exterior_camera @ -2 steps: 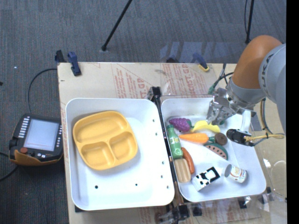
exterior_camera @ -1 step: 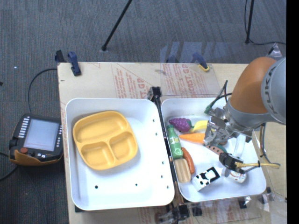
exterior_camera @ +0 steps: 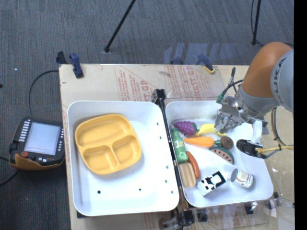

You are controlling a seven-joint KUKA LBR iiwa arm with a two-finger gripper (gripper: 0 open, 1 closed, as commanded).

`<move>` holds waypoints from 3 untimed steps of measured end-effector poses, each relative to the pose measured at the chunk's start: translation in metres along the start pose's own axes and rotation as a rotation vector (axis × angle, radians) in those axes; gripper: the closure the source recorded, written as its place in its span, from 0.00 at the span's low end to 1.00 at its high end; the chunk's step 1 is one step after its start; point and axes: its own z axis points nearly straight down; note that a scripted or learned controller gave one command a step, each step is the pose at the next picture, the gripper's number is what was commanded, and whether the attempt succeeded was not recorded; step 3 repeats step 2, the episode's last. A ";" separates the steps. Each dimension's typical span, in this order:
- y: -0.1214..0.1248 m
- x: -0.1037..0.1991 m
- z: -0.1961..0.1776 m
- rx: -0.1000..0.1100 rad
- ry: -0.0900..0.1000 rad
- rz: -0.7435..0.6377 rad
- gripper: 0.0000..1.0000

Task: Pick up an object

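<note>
Since your tool [exterior_camera: 224, 123] hangs just above the banana [exterior_camera: 207, 128], which lies just above the carrot [exterior_camera: 199, 141], its grip unreadable to me, bring it straight down and close squarely across the banana

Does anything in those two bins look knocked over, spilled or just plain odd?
Nothing looks spilled or broken. The toy food is jumbled in the right bin: a small can lies on its side, and the black-and-white carton sits tilted. The yellow tray in the left bin lies flat but turned askew to the bin's edges.
</note>
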 end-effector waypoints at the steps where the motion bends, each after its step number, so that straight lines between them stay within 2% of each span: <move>1: -0.062 0.006 0.005 0.006 0.002 0.129 1.00; 2: -0.028 -0.047 -0.028 -0.001 0.000 0.141 1.00; 3: -0.028 -0.047 -0.028 -0.001 0.000 0.141 1.00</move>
